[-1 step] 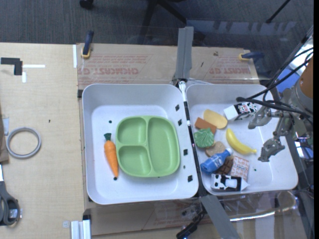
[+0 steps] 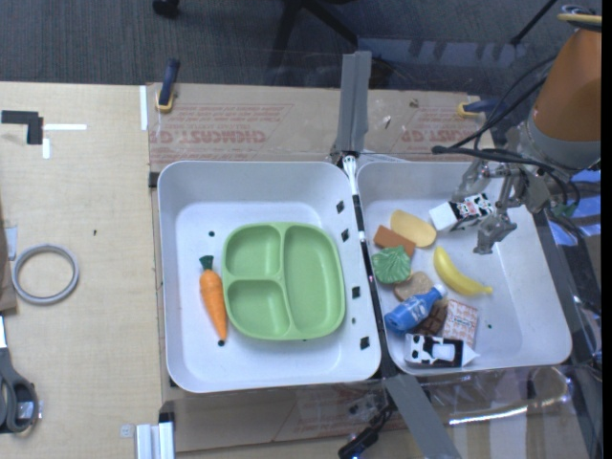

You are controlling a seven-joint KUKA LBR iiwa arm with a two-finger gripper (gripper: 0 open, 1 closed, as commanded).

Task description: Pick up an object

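Claw (image 2: 490, 220) hovers up-right of banana (image 2: 462, 273) — prob. placed there to reach the white box (image 2: 455, 211) lying just above banana, beside it; claw open or clenched — can't tell

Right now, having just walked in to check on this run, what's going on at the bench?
The grey arm with an orange band reaches in from the right. Its tool hangs over the back of the right white bin, close to a small white-and-black block; nothing is clearly held. A yellow toy banana lies just below it among other toys. The left white bin holds a green divided plastic plate and an orange toy carrot.
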